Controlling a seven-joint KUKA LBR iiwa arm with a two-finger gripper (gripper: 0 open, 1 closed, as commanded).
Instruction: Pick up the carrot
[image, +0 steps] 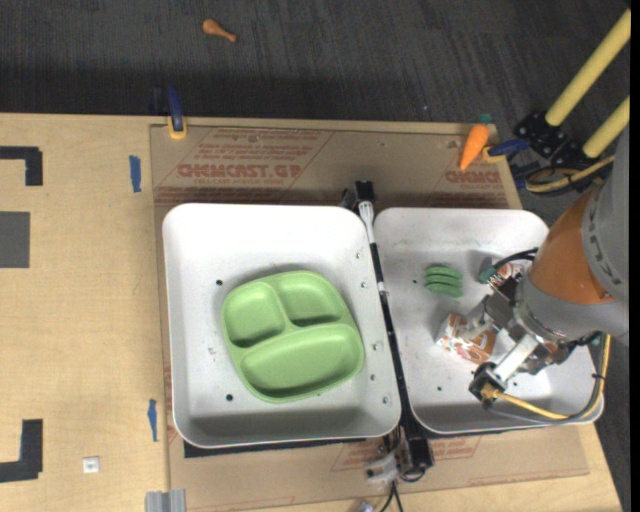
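Claw (482, 325) low in right bin (450, 214), spread impossible to tell, carrot (475, 146) beyond far rim on open cardboard (400, 160)

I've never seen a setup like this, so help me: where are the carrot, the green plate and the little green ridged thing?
carrot (474, 147), camera view, on its orange body.
green plate (300, 360), camera view, on its large compartment's floor.
green ridged thing (443, 279), camera view, on its middle.
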